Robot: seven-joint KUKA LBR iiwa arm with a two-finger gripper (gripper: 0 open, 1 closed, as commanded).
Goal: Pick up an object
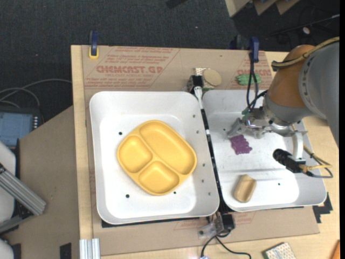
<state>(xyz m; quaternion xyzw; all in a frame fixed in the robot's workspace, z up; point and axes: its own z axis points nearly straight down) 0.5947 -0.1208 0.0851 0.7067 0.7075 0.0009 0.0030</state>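
We see our gripper [252, 124] low over the right bin [312, 190], though whether it is spread or pressed together we cannot tell. Just below and left of it lies the purple grape bunch [240, 144], nearest target, apart from the tool. Farther toward the bin's near edge sits the tan block [244, 188], its long axis slightly tilted.

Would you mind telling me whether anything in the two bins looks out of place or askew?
Nothing looks spilled or damaged. The yellow divided plate sits turned at an angle in the left bin. In the right bin, the purple grape cluster and tan block lie apart on the floor.
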